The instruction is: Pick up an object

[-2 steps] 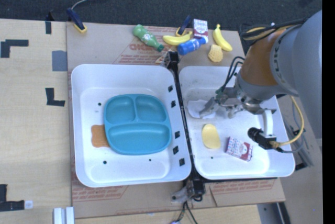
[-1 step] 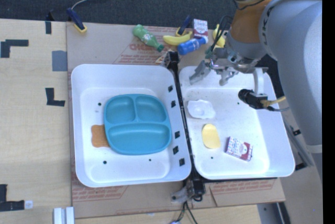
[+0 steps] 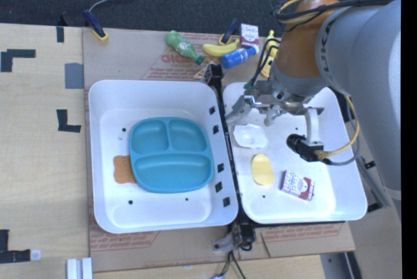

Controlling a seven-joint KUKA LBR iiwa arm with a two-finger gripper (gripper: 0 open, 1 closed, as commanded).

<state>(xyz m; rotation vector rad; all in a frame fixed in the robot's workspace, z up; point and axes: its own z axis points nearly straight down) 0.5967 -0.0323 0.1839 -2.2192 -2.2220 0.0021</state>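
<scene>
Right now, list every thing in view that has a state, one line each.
Plate: right side up, flat in the left bin, over part of the orange piece.
Yellow piece: lying loose in the right bin.
Red-and-white box: lying flat, loose.
White piece: loose, below the gripper.
Green bottle: on its side behind the bins.

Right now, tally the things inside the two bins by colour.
Blue: 1, the plate
Orange: 1, the sponge
White: 1, the lump
Yellow: 1, the lemon
Red and white: 1, the small box
Total: 5
</scene>
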